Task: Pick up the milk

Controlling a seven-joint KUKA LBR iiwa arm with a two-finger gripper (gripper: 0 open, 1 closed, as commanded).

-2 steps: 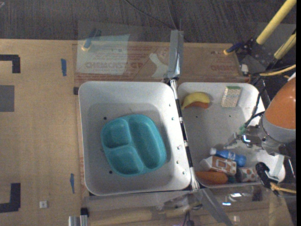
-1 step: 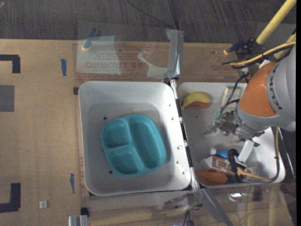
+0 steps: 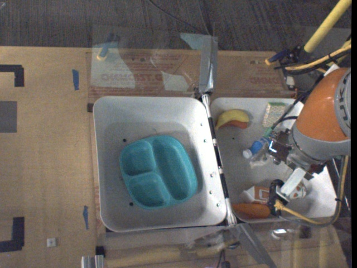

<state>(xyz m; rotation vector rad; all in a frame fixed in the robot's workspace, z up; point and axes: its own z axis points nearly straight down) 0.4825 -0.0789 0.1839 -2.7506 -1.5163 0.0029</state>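
Note:
The milk (image 3: 257, 194), a small white carton with orange print, lies near the front of the right bin (image 3: 237, 166), partly hidden by robot parts on its right side. My gripper (image 3: 271, 148) hangs over the middle of the same bin, behind the milk and apart from it. It sits right beside a small clear bottle with a blue cap (image 3: 254, 149). Whether it touches the bottle I cannot tell. The orange-banded wrist (image 3: 321, 116) covers the bin's right part.
A yellow and red fruit (image 3: 233, 119) and a green speckled packet (image 3: 275, 113) lie at the back of the right bin. An orange sausage-shaped item (image 3: 251, 210) rests at its front wall. A teal divided plate (image 3: 159, 172) lies in the left bin (image 3: 111, 121).

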